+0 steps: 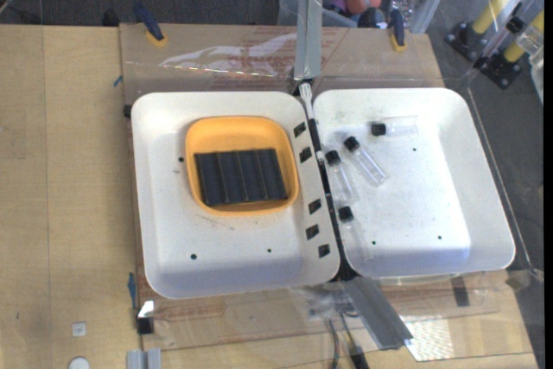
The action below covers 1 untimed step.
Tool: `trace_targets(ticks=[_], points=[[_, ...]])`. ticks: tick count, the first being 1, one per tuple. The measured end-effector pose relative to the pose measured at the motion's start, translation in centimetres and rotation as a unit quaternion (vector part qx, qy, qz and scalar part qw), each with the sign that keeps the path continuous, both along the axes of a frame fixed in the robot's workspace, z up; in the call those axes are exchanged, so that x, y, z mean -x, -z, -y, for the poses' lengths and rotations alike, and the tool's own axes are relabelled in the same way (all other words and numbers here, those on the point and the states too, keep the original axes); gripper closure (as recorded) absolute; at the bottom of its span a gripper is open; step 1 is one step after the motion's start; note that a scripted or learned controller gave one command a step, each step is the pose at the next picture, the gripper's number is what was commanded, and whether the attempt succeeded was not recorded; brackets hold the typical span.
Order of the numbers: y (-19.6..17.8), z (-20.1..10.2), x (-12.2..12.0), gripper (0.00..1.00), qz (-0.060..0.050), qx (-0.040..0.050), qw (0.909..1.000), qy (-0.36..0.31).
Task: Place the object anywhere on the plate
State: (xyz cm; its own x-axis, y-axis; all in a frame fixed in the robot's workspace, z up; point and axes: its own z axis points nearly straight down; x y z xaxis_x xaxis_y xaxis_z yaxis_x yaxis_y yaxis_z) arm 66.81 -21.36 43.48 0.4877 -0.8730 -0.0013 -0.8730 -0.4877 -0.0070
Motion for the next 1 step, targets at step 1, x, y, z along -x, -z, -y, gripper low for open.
trace_targets(ticks=[1], points=[[0.02, -0.21, -0.03, 1.0, 0.0, 0.0012, 0.9829, -0.184]])
